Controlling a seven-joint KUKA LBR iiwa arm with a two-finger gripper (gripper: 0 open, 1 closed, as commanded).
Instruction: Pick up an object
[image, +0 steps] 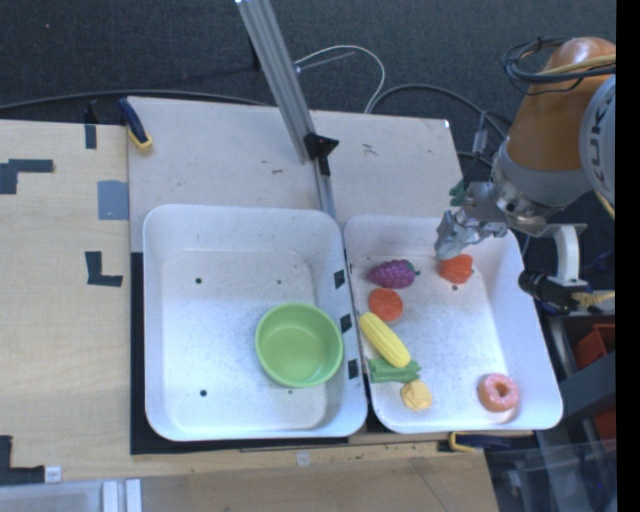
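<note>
The right bin (520, 330) holds several toy foods: a purple grape bunch (392, 272), an orange-red tomato (386, 304), a yellow corn cob (385, 341) with green husk, a small yellow piece (416, 396), a pink donut (497, 391) and a red pepper (457, 268). My gripper (452, 244) hangs over the bin's upper right part, just above and left of the red pepper. Nothing shows between its fingers.
The left bin (170, 300) holds a green bowl (298, 345) at its lower right. A metal pole (290, 90) slants down to the divider between the bins. Cables lie on the bench behind the right bin.
</note>
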